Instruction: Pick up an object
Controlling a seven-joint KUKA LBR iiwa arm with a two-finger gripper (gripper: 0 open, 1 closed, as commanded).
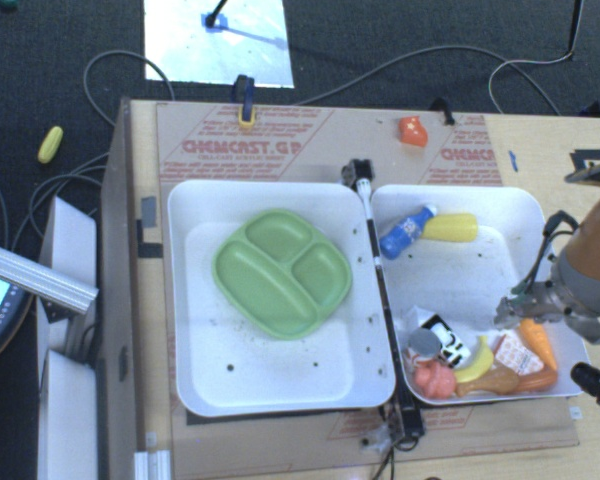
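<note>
In the right bin (pixel 480 268) a blue bottle (pixel 404 231) and a yellow oblong piece (pixel 450 228) lie at the far left corner. A heap of toys fills its near edge: a grey round piece (pixel 422 342), a black-and-white item (pixel 450 345), a pink lump (pixel 432 378), a banana (pixel 475 360) and an orange carrot (pixel 538 343). My gripper (pixel 520 313) hangs low at the bin's right side, just above and to the left of the carrot's top end. Nothing visibly sits in it.
The left bin (pixel 210 368) holds a green divided plate (pixel 280 273). A small orange-red object (pixel 412 131) sits on the cardboard behind the bins. A black divider clip (pixel 359 175) marks the seam between the bins. Cables run along the floor at the back.
</note>
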